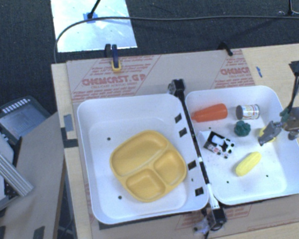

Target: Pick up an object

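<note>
The right bin (297,179) holds an orange carrot-like piece (209,113), a small can (248,111) lying on its side, a dark green lump (242,128), a black-and-white toy (219,143) and a yellow oblong piece (248,163). My gripper (279,131) hangs over that bin's right side, open, fingers spread with nothing between them. A small yellow object (263,136) peeks out just left of the left fingertip (268,130), partly hidden by it.
A yellow divided tray (147,165) lies in the left bin (93,123). A black-clipped divider (192,149) runs between the bins. Cables cross the dark floor behind the bench, and grey equipment (15,124) stands at the far left.
</note>
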